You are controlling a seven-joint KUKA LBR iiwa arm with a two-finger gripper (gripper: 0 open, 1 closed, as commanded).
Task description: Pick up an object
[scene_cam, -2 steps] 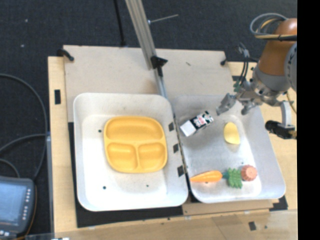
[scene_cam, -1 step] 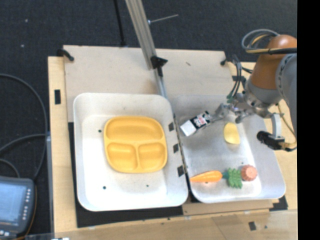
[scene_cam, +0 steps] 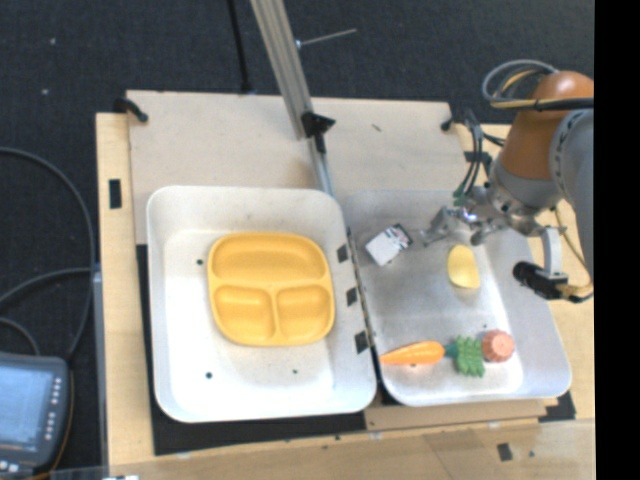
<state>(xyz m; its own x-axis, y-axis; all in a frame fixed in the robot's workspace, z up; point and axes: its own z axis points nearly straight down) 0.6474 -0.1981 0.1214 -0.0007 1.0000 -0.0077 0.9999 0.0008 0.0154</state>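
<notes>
Hovering pincer (scene_cam: 468,218), grip state unclear, yellow lemon (scene_cam: 462,267) just below it, apart.

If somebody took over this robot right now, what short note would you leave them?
Gripper: low over the far side of the right bin; nothing seen between its fingers, open or shut unclear.
Things in the right bin: lemon just below the gripper, white block to its left, carrot, green toy and pink toy along the near edge.
Left bin: yellow tray.
Done: nothing lifted yet.
Left: grasp one object and raise it; the lemon looks nearest.
</notes>
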